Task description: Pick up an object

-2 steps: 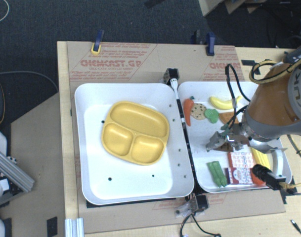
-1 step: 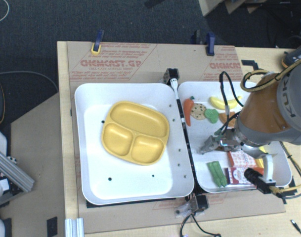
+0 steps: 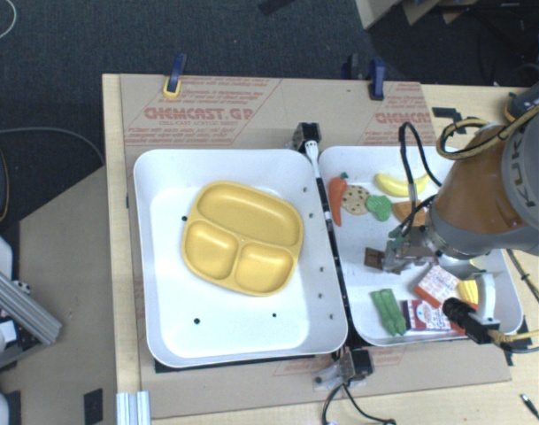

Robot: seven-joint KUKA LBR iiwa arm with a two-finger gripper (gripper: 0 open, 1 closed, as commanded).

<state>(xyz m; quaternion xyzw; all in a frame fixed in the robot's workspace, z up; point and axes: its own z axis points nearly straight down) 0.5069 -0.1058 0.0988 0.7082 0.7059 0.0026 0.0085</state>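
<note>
My gripper (image 3: 400,255) hangs low over the middle of the right bin (image 3: 362,328), below the orange wrist band. A small brown block (image 3: 373,258) lies just to its left, close to it or touching. A red and white packet (image 3: 437,283) lies just right of the gripper. Toward the bin's far side lie a carrot (image 3: 338,198), a speckled cookie (image 3: 355,200), a green piece (image 3: 379,208) and a banana (image 3: 398,184). A green pickle-like piece (image 3: 388,312) lies near the front. The arm hides part of the bin's right side.
The left bin (image 3: 163,326) holds a yellow divided plate (image 3: 242,237). A second red packet (image 3: 423,315) and a yellow piece (image 3: 469,290) lie at the right bin's front right. The ridge between the bins runs left of the carrot.
</note>
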